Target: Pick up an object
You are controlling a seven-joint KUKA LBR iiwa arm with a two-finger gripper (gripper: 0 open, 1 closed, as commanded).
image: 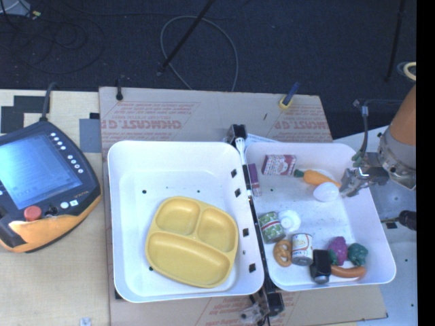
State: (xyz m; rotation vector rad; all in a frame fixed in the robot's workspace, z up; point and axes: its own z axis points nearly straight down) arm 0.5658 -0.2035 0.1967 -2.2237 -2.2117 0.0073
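Observation:
My gripper [355,177] hangs over the right bin's [380,233] right rim, beside a white egg [325,192] and an orange carrot [315,177]. Nothing shows between it and them. The same bin holds a red and white carton [279,164], a green can [271,227], a white cap [290,220], a pretzel [283,252], a small tin [302,248], a black block [320,266], purple grapes [338,248], a green broccoli [357,252] and an orange sausage [346,272].
The left bin [129,175] holds a yellow divided plate [192,240]. A purple item [253,177] lies by the divider between the bins. A control pendant [41,178] sits at far left on the bench. Cardboard [177,114] lies under both bins.

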